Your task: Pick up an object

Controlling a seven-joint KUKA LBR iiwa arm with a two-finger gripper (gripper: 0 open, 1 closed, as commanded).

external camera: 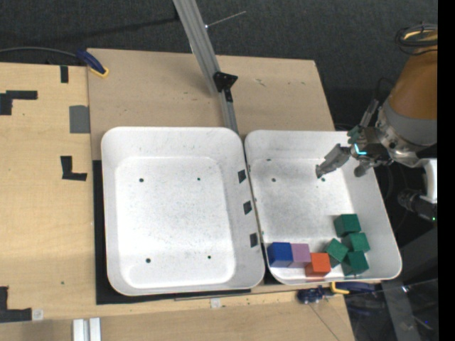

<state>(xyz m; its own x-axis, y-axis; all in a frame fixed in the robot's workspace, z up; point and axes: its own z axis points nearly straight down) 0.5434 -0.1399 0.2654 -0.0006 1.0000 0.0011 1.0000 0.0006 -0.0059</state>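
The blocks are sitting bunched in the near corner of the right bin [284, 155]: a blue block [280, 253], a purple block [301, 252] and an orange block [319, 263] are lying in a row, with four green blocks [348, 224] clustered just beside them toward the right wall. The gripper [346, 160] is hanging over the far right part of that bin, well apart from the blocks, its fingers spread open and gripping nothing. The left bin [170, 137] is lying alongside.
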